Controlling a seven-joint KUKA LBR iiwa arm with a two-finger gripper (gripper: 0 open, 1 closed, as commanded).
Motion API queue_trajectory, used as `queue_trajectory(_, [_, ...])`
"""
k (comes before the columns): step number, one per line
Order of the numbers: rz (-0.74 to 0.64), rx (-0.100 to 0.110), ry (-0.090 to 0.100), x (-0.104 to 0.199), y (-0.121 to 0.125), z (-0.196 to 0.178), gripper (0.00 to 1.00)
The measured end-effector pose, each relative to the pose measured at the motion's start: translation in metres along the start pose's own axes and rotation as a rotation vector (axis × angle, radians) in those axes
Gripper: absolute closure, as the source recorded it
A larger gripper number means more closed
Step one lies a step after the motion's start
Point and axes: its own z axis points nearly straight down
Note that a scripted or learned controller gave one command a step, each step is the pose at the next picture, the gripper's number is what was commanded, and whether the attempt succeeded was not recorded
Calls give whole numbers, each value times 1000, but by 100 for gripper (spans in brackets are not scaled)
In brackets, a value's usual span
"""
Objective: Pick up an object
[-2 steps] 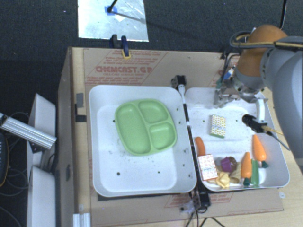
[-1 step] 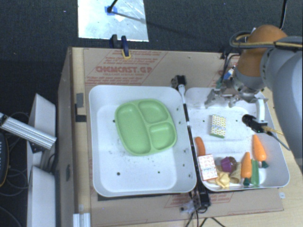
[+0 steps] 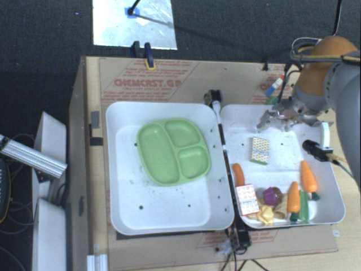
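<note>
Two shallow white bins side by side on the worktop [image 3: 186, 72], touching along the middle. In the left bin [image 3: 124, 168]: a green divided plate [image 3: 174, 151], three compartments, lying flat near the centre.

Over the far end of the right bin [image 3: 240, 123]: the hand [image 3: 277, 123], at the tip of the grey arm [image 3: 344, 95] reaching in from the right. Looks spread, with two metal fingers [image 3: 264, 121] splayed apart and nothing seen between them, though hard to be sure at this slant.

Just below the hand, on bare bin floor: a small patterned card [image 3: 259, 150], apart from the fingers.

Toward the near end of the same bin, a cluster of small things:
- an orange carrot [image 3: 238, 174] beside the dividing wall
- a red-and-white patterned box [image 3: 246, 199] right below it
- a purple piece [image 3: 272, 195] and a yellow piece [image 3: 265, 214] just beside the box
- a second carrot [image 3: 293, 196], standing lengthwise in the view and touching a green piece [image 3: 304, 205]
- a third carrot [image 3: 308, 176] — nearest the right wall

All resting in the bin, none lifted.
</note>
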Motion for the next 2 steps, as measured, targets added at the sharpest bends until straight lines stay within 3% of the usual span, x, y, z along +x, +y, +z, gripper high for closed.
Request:
queue_trajectory(1, [-4,-4,-2,0,2,-12,100])
queue_trajectory(2, [-4,-4,-2,1,2,-12,0])
